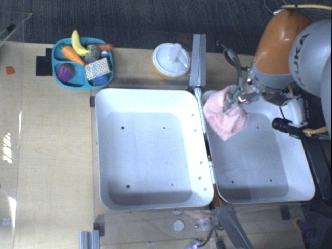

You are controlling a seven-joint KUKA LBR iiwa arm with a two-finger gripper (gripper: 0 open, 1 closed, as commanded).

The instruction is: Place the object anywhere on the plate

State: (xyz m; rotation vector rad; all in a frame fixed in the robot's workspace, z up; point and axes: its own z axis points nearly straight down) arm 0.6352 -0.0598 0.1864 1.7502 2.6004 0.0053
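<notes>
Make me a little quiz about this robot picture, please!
1. True or false: the pink cloth lies in the right bin.
2. What yellow fruit sits in the blue tray? A) lemon B) banana C) pear
3. Fill in: the gripper is above the ____ cloth.

Key: 1 true; 2 B; 3 pink.

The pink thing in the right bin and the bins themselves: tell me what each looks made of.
Pink cloth: soft fabric, likely a towel or rag; it bunches and folds limply and looks matte. The claw sits at its top edge.
Right bin and left bin: probably moulded plastic, smooth white with rounded corners and a faint sheen, though painted metal can't be ruled out.
</notes>
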